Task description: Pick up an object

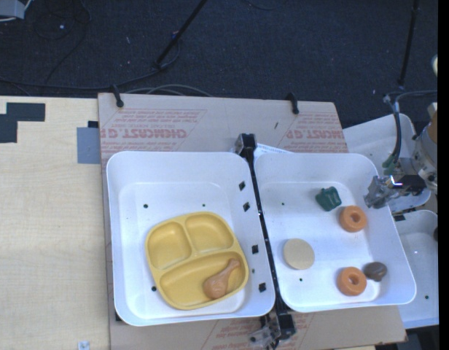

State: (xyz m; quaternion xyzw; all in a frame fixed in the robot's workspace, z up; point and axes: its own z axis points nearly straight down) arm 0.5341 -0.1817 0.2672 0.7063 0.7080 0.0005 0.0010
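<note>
The right bin (385, 195) holds a dark green block (328, 198), an orange ring (353, 219), a second orange ring (351, 281), a small brown lump (375, 271) and a pale round disc (299, 254). My gripper (381, 190) hangs at that bin's right rim, a little above and to the right of the upper orange ring, and I see nothing held in it. The arm behind it runs off the right side of the view.
The left bin (137, 173) holds a yellow divided plate (188, 246) with a tan drumstick (223, 278) in its front compartment. A black divider (257, 224) separates the bins. Cardboard (210, 126) lies under both, and cables hang near the arm.
</note>
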